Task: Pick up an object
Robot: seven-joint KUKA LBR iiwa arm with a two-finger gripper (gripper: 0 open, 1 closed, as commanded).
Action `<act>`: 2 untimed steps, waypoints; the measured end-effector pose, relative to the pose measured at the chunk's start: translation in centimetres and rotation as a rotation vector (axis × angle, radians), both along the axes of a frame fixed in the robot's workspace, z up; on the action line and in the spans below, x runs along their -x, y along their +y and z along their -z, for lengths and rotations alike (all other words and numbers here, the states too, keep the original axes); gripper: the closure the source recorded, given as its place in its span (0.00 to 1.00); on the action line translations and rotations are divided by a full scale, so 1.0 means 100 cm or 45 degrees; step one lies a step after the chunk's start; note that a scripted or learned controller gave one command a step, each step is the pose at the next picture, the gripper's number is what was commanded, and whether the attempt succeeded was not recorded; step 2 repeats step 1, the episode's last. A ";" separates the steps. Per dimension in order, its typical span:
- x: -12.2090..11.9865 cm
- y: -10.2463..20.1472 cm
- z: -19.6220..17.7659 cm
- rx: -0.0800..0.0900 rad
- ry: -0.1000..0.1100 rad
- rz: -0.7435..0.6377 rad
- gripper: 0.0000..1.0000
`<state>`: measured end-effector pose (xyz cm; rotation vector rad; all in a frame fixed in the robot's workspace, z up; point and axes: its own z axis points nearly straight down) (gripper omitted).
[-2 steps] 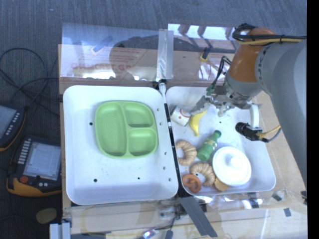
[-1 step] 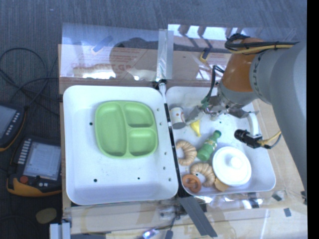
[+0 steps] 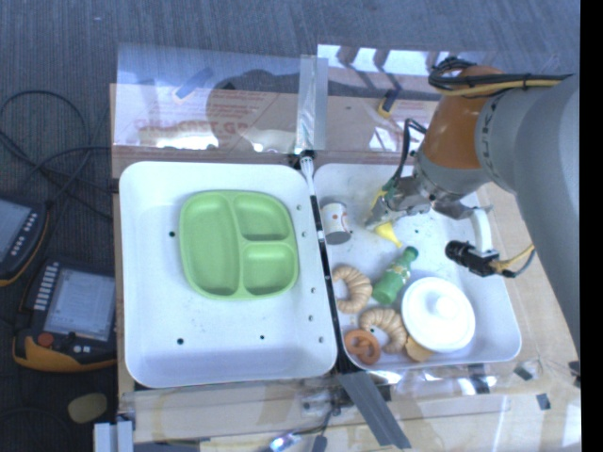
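Object: a small yellow piece [image 3: 388,231] lies in the right bin [image 3: 509,332], near its far wall, just below the gripper [image 3: 394,202].
Gripper: low over the right bin's far part; finger state cannot be told.
Arm: enters from the right, orange band [image 3: 452,130] above the wrist.
Right bin contents: green bottle [image 3: 395,275], white lidded bowl [image 3: 438,314], two pretzel-shaped pieces [image 3: 353,287], small can [image 3: 334,219].
Left bin [image 3: 141,328]: holds a green divided plate [image 3: 238,244].
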<state>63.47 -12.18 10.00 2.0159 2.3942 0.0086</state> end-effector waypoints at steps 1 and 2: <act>-0.022 0.056 -0.138 -0.003 0.015 0.103 1.00; -0.022 0.056 -0.138 -0.003 0.015 0.103 1.00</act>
